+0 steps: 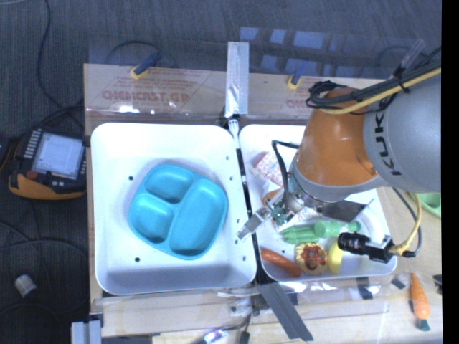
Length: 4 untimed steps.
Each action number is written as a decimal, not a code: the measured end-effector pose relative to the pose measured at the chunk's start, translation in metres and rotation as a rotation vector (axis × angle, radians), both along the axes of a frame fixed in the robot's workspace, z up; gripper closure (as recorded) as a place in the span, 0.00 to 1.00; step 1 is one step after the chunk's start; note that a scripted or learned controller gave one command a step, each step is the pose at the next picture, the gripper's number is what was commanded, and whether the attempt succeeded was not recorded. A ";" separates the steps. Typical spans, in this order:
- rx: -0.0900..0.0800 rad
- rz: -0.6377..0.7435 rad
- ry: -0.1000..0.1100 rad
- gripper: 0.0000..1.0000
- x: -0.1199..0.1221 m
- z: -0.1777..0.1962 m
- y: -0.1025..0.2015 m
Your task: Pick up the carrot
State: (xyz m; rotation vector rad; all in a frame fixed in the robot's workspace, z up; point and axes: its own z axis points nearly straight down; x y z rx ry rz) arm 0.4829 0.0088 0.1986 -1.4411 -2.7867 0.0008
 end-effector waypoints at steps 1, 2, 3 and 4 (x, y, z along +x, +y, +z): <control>0.002 -0.001 0.003 1.00 0.000 0.008 0.000; 0.002 -0.001 0.003 0.00 0.000 0.008 0.000; -0.005 -0.335 -0.001 0.00 0.030 0.018 -0.088; -0.005 -0.369 0.000 0.00 0.000 0.009 -0.127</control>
